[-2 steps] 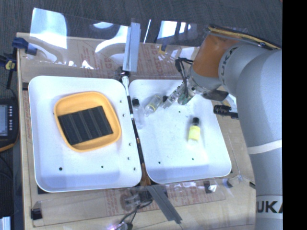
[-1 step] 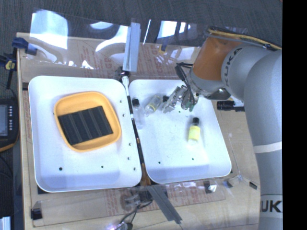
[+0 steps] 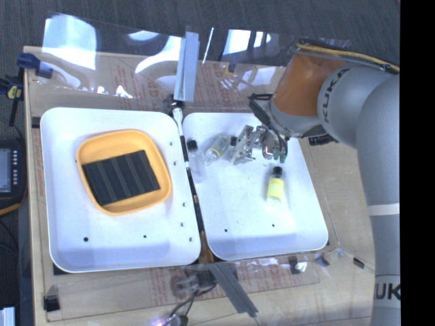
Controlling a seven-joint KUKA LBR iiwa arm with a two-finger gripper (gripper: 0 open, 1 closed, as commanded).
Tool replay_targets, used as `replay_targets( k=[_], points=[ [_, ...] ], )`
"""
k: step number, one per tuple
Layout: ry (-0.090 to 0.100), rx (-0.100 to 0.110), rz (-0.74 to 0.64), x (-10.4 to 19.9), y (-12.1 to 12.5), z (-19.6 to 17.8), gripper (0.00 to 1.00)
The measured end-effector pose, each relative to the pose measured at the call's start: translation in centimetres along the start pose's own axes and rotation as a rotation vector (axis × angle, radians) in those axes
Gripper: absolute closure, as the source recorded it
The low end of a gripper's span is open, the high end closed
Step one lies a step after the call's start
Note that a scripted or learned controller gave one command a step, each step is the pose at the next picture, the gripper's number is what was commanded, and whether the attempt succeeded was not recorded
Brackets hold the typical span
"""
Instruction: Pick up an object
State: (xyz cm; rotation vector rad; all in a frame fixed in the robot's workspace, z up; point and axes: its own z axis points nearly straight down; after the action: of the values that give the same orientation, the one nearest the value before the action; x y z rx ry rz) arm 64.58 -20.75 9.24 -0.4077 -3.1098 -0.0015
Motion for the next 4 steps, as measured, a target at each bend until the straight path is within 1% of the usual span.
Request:
replay_targets(
  k=[1,2,3,4],
  points=[
    [-0.01,0.001,0.035,-0.41,-0.18,-0.14,1.0],
    [0.002,0.0,-0.065,0.11,0.0,0.02,1.0],
    [-0.01,0.001,-0.026,-0.59,-0.11,-0.17,1.0],
    [-0.011,0.001,-0.069,-0.73,0.01,-0.18,1.0]
  ],
)
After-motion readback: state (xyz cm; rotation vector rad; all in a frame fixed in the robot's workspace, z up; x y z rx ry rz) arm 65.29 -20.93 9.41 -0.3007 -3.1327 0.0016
